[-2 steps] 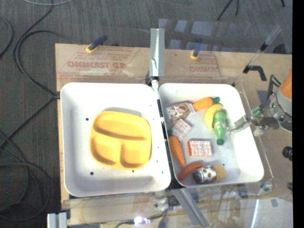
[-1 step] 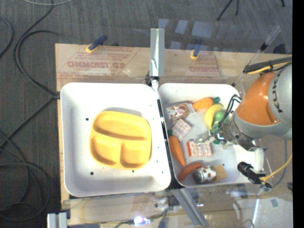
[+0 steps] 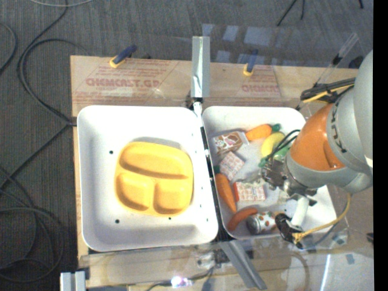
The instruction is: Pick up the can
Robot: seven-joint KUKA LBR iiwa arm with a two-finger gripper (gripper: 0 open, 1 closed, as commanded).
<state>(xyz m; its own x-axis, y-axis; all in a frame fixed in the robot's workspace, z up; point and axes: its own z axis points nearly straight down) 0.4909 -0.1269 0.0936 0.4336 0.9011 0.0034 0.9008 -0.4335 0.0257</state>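
Bench: can in right bin

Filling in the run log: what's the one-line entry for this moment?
arm: over right bin | can: lying at bin's bottom edge in view, beside red sausage | grasp: none seen

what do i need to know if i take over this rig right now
Pincer: low over the middle of the right bin, apart from the can.
Can: on its side at that bin's near edge, beside a red sausage.
Done: nothing, the can is not yet picked up.
Left: bring the pincer onto the can, grip it, lift it.
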